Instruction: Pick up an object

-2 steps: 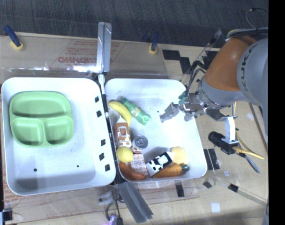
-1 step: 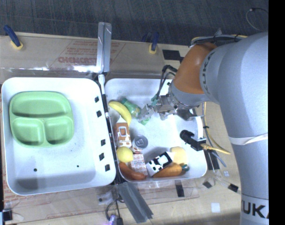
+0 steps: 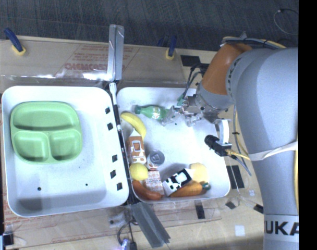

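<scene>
A dark floor lay behind the worktop [image 3: 148, 53], which carried two shallow white bins side by side. In the right bin [image 3: 195, 139] the gripper [image 3: 180, 112] hung at the far side, its tip just beside the right end of a green bottle [image 3: 150, 111] lying on its side. Whether the fingers were released or clenched could not be told; the metal parts there blurred together, and nothing was plainly seen between them. By that reading the task was not done: no object was lifted, and the pick was yet to be made. The bottle, nearest the tip, seemed the likely target. A banana [image 3: 133, 123] lay just near of the bottle, with a small can [image 3: 156, 157], a carton [image 3: 136, 149] and other food items towards the bin's near side. The left bin [image 3: 23, 191] held a green divided tray [image 3: 45, 131]. The arm [image 3: 257, 119] reached in from the right, its orange band [image 3: 221, 72] above the wrist, the wrist angled down and leftwards into the bin.
</scene>
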You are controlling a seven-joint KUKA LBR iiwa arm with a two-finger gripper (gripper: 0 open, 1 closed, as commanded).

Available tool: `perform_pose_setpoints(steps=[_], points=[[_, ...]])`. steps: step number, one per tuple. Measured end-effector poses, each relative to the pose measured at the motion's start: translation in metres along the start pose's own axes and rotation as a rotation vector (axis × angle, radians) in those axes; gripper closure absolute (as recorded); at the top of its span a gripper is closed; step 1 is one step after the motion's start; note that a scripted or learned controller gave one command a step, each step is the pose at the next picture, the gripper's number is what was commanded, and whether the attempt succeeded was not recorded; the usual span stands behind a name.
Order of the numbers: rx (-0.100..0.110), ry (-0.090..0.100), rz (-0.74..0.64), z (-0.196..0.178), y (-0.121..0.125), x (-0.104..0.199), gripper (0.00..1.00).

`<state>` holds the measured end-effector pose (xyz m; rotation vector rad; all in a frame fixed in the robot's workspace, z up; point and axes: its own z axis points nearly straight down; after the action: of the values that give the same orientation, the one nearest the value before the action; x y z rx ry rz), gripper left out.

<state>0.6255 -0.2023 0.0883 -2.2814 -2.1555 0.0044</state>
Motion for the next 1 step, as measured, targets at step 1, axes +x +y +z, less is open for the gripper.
perform_pose_setpoints(steps=[1], points=[[0.025, 0.000, 0.088, 0.0038, 0.0210, 0.0860, 0.00]])
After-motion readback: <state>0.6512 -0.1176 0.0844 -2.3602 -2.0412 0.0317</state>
